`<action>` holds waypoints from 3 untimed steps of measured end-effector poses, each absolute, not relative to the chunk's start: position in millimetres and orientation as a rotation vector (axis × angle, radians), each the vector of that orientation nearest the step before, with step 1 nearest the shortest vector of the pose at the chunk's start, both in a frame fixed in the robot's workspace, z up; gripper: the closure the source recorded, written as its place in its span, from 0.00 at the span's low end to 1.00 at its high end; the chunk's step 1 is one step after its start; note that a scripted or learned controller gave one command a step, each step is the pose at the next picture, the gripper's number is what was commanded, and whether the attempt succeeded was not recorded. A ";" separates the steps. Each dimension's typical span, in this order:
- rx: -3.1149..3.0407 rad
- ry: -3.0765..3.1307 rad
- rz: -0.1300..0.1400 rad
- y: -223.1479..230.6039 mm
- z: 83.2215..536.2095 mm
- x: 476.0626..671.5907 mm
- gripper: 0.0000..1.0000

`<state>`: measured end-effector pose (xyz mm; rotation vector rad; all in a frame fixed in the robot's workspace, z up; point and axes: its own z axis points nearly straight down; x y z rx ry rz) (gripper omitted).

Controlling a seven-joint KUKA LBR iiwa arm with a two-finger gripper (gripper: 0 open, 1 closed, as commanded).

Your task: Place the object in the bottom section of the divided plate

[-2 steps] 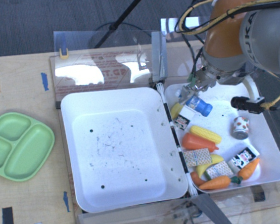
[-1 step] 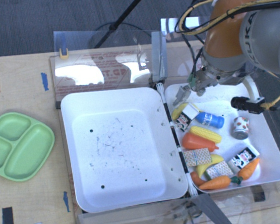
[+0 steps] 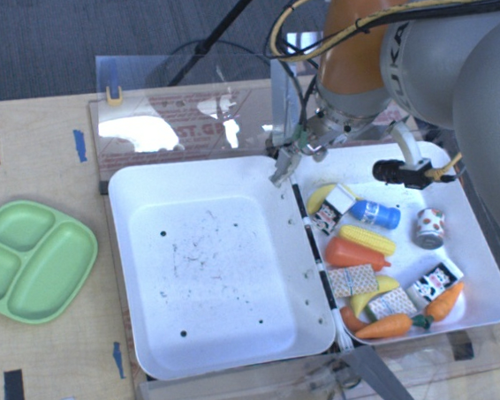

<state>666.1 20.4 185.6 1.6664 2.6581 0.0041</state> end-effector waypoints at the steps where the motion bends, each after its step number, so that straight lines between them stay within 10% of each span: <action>1: 1.719 2.624 0.004 -11.3 185.6 667.4 0.00; 3: 1.726 2.620 0.005 50.5 185.6 667.2 0.00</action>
